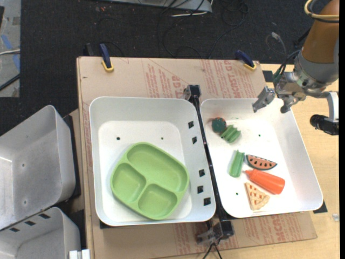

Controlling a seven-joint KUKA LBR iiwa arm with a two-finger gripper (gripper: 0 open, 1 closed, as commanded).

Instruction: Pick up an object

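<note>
Objects for picking lie in the right bin [302, 144]; the left bin [108, 117] bears a green divided plate [149, 180]. In the right bin, going down in size: an orange carrot [266, 181], a watermelon slice [261, 162], a waffle wedge [256, 195], a green pod [236, 163], a dark green broccoli piece [219, 124]. The gripper [274, 105] hangs over that bin's far edge, fingers spread apart, nothing between them

Light fell evenly and fairly brightly from above. The two white bins [145, 109] glared close to washed-out, with soft shadows just inside their walls. The green tray [150, 180] cast a faint shadow at its lower edge. The floor beyond the counter's [161, 74] far edge was dark, its detail lost. Focus was moderate; the orange arm [322, 31] looked slightly soft and grainy.
</note>
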